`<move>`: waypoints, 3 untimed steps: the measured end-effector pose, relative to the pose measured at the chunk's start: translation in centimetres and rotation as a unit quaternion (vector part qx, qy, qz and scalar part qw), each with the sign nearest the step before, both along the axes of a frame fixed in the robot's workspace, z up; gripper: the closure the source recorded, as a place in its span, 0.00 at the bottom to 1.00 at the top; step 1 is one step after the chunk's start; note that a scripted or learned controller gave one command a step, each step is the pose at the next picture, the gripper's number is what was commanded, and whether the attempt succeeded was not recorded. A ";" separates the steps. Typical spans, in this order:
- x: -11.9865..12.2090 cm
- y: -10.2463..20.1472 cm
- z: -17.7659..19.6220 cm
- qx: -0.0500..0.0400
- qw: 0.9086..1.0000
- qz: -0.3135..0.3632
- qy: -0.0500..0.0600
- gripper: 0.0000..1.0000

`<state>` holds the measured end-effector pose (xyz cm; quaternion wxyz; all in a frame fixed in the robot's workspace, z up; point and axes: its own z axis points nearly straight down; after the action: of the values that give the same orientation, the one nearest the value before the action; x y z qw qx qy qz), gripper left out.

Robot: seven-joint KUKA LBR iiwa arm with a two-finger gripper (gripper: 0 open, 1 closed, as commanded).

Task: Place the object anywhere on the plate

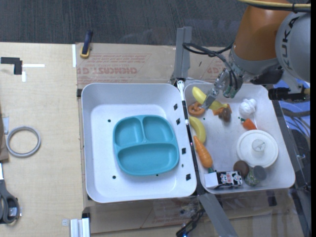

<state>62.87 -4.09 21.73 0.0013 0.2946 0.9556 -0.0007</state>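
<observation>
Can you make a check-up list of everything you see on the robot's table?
Surface: two white bins side by side on a wooden bench.
Job's things: blue divided plate in the left bin, nothing on it.
Clutter: right bin holds bananas, a carrot, a white lid-like dish and small toys.
Grippers: gripper hangs over the right bin's far-left corner.
Cables: black cable by the wrist.
Surroundings: tape ring, scissors.

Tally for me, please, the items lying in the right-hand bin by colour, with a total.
Yellow: 2, the banana and the yellow piece
Orange: 3, the carrot, the round slice and the small orange piece
White: 3, the lidded bowl, the small white item and the printed carton
Brown: 2, at and
Grey-green: 1
Total: 11
</observation>
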 end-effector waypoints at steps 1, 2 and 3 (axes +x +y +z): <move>-4.7 7.7 -2.6 0.001 0.999 0.048 0.001 1.00; -8.0 12.4 3.0 0.001 0.983 0.183 0.000 1.00; -11.0 16.4 5.0 0.001 0.947 0.321 0.000 1.00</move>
<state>51.85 12.27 26.73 0.0008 -0.0281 0.9996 0.0003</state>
